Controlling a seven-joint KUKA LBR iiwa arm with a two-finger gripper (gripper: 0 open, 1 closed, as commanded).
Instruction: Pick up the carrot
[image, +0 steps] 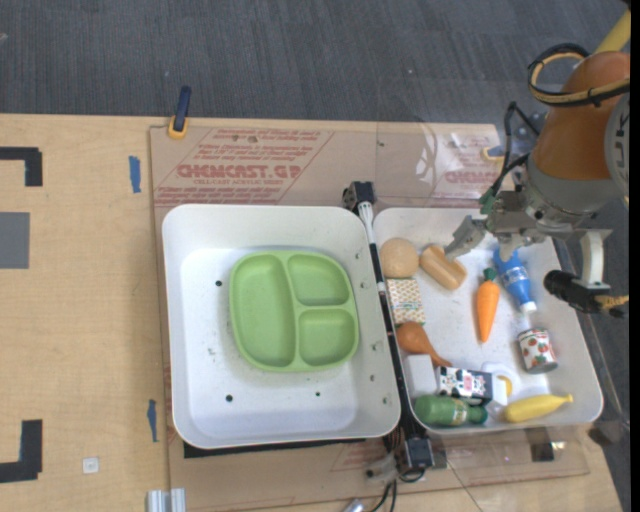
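One view, from above and at a slant, both bins on the bench.

Item, task object: carrot (486, 308), orange with a green stub at its far end, lying on the floor of the right bin (585, 345), long axis running near to far, free of any grip.

Item, crowding neighbours: blue bottle (516, 281) just right of the carrot and close to touching it near the stub; small printed can (537, 350) to the near right; bread roll (442, 267) to the far left; round bun (398, 257) beyond that. Further off: orange drumstick-shaped piece (420, 340), banana (538, 406), green bottle (450, 410), black-and-white carton (462, 382).

Item, left bin (190, 330): holds a green divided plate (295, 310) (no part in this task).

Item, gripper (497, 236): hangs over the far part of the right bin, just beyond the carrot's stub end and above the blue bottle's top. Two fingers (464, 238) look splayed apart, nothing between them.

Item, arm: enters from the right, orange band high at the far right corner, wrist pointing down toward the bin floor.

Risks, as judged:
- A descent from this spot would likely meet the bottle or the stub end, not the carrot's middle.
- Fingers closing across the narrow gap could take bottle and carrot together, or push the carrot aside.
- The tapered, smooth body may slip out if pinched near its thin near end.
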